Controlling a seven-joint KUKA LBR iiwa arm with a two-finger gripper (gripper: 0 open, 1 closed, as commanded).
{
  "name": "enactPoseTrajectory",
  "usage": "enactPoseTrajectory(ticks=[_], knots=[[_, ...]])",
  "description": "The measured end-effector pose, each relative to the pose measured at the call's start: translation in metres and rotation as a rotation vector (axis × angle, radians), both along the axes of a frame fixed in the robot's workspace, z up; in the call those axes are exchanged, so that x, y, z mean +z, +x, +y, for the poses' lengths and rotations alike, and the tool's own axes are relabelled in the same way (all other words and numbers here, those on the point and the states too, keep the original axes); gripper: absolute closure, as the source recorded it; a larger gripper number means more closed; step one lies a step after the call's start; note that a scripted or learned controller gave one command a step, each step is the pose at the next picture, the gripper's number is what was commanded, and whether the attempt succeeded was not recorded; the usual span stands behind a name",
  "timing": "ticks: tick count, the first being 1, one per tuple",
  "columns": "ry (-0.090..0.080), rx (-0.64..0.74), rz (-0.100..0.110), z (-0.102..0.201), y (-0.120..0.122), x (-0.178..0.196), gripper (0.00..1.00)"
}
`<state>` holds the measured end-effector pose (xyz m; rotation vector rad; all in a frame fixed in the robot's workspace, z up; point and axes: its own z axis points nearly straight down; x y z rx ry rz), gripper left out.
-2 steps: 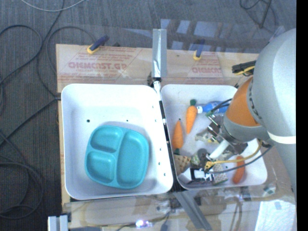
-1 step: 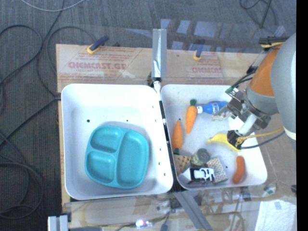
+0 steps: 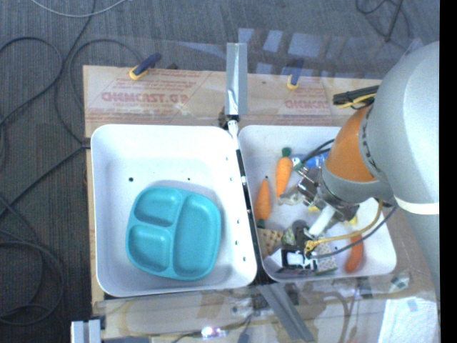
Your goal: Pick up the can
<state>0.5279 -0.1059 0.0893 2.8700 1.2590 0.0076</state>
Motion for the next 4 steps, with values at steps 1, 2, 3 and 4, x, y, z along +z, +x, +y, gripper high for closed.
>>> enactPoseTrajectory(ticks=[1, 2, 3, 4], knots=[[0.001, -0.088, 0.012, -0.056, 0.041, 0.095, 0.00], [0.001, -0.110, 0.013, -0.025, 0.062, 0.063, 0.00], [0.007, -0.216, -0.001, -0.043, -0.042, 0.000, 0.00], [0.008, -0.216, -0.001, -0.043, -0.041, 0.009, 1.00]])
